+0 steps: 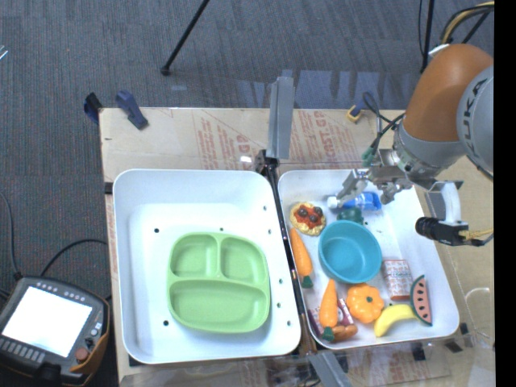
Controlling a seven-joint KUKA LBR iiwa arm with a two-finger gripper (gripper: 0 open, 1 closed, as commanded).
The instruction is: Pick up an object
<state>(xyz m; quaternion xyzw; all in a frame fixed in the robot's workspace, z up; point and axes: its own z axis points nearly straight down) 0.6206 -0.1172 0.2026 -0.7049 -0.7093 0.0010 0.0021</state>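
Observation:
My gripper [368,189] hangs over the far end of the right bin [446,290], its two fingers spread open. A small blue and white bottle [367,201] lies right below, between the fingertips, beside a small dark green piece [350,214]. Nothing is lifted. Further toys lie in that bin: a blue bowl [349,251], a little pizza [308,215], two carrots [301,256] [329,303], an orange pumpkin [367,303], a banana [393,319], a watermelon slice [421,299] and a small pinkish box [396,276].
The left bin [137,216] holds a green divided plate [218,282]. A grey post [280,123] stands behind the wall between the bins. A black cylinder [439,229] sticks out from the wrist over the right bin's right rim. A teach pendant [48,321] lies on the floor at lower left.

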